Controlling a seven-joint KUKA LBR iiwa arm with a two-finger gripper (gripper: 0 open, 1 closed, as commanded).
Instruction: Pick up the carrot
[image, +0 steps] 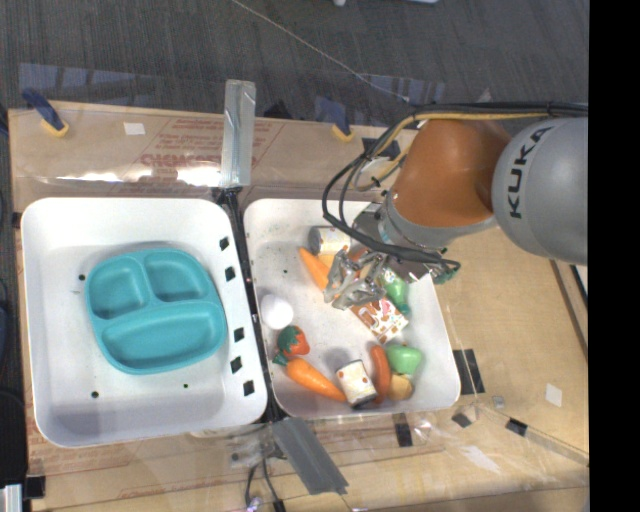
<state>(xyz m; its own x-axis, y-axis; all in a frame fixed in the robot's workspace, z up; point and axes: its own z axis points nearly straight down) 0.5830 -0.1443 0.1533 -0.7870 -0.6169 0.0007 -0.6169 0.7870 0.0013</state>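
bins (60, 400) looking like smooth white plastic | teal divided plate (155, 308) showing a soft plastic sheen | carrot (312, 378) appearing as glossy orange plastic | pincer (352, 284) gleaming like bare metal | surface (520, 330) looking like matt brown board under clear shiny film

arm (545, 185): ran off the right edge
upper carrot (314, 268): right end hidden under the gripper (350, 285)
fingers: too cluttered to tell

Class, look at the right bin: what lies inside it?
The right bin holds carrots, a white ball, green toys and a patterned block. The gripper covers whatever sits beneath it.
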